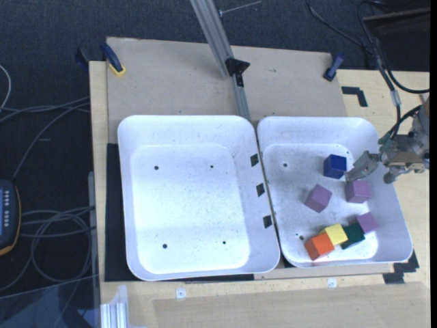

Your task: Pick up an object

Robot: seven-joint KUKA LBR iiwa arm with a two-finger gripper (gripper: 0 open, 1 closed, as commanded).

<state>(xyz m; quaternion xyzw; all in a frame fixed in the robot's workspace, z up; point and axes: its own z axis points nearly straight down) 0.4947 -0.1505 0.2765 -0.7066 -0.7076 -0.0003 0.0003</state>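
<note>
We see our end effector (369,166), its grip unreadable, directly above-right of the pale purple cube (358,190), blue cube (334,166) just left.

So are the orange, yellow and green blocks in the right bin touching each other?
Touching. The camera view shows the orange block, yellow block and green block packed in a row near the bin's front, sides together with no white floor between them.
</note>
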